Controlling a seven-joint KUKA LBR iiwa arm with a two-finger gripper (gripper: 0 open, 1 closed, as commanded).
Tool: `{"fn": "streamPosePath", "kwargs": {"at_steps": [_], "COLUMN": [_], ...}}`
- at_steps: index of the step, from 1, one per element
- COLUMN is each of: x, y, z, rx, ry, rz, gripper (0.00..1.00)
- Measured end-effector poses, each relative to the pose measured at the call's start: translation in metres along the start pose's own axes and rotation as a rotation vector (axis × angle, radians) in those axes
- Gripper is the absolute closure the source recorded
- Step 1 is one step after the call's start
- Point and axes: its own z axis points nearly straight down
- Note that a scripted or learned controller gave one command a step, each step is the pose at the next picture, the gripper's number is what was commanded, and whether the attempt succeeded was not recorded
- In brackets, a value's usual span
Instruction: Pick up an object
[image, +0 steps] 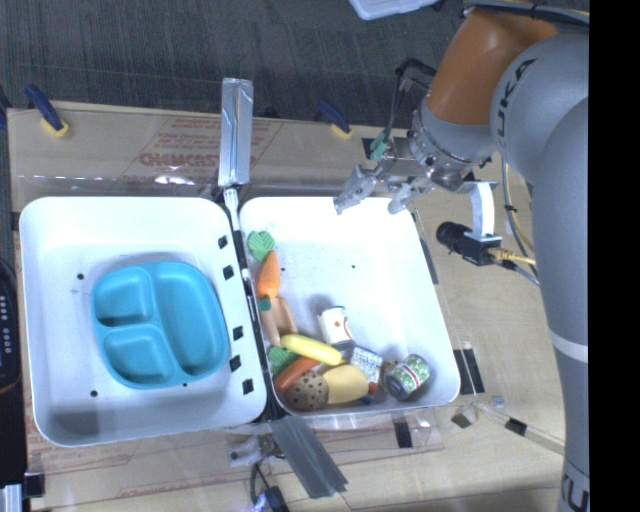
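Gripper (377, 194): poised over the right bin's (425, 262) far rim, fingers spread apart, nothing between them — placed high, likely to choose a target.

Candidates, all well below the gripper against the bin's near-left side, probably slid into a heap: carrot (267, 275), banana (311, 349), small cup (335, 325), green can (408, 376).

Left bin (40, 230): blue divided tray (158, 323) — well apart from the gripper.

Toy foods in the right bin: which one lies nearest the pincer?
The carrot, orange with a green top, along the bin's left wall. It reaches farthest toward the pincer; the banana and can sit at the near end.
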Motion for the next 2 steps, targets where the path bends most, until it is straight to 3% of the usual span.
{"fn": "streamPosePath", "kwargs": {"at_steps": [1,2], "x": [-0.006,0.010], "y": [-0.123,-0.152], "z": [0.132,0.181], "rx": [0.011,-0.004], "ry": [0.002,0.001], "rz": [-0.047,-0.133], "gripper": [0.00,0.00]}}
